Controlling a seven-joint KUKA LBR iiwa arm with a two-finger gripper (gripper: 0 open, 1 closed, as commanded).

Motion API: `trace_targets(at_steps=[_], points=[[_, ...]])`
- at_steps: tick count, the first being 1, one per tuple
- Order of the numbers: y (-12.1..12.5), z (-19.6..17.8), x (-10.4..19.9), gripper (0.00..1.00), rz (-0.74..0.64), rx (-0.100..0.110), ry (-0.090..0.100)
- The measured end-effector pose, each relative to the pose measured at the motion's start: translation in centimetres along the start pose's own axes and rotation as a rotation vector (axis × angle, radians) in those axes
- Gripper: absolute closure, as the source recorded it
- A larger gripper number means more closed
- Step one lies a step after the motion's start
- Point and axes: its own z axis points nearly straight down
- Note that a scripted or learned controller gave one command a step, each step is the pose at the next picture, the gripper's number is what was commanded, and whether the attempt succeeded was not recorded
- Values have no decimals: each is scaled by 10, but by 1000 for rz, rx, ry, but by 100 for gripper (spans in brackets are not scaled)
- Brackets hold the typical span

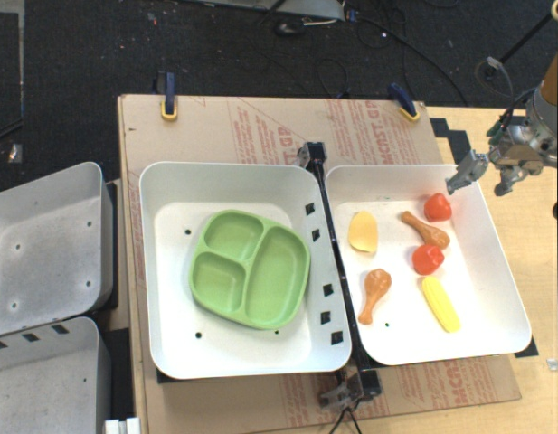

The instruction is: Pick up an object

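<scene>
The right bin [500, 269] holds several toy foods: a pale yellow wedge [363, 231], two red tomatoes [438, 207] [428, 259], two brown drumsticks [425, 229] [374, 294] and a yellow corn piece [439, 303]. My gripper [485, 178] hangs over the bin's upper right corner, just right of the upper tomato and above it. Its two fingers stand apart, open, with nothing between them.
A green divided plate [250, 268] lies in the left bin [161, 197]. Both bins sit on a cardboard-covered bench [260, 120] with clamps at its far edge. Spare white bins [43, 242] lie at the far left. Cables run across the dark floor behind.
</scene>
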Motion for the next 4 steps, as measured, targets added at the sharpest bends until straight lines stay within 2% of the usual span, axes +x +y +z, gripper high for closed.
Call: trace_targets(at_steps=[1, 2, 4], points=[[2, -8, 1, 0, -3, -12, -3], [-4, 42, 8, 0, -2, -7, -1], [-3, 144, 2, 0, -1, -8, -1]])
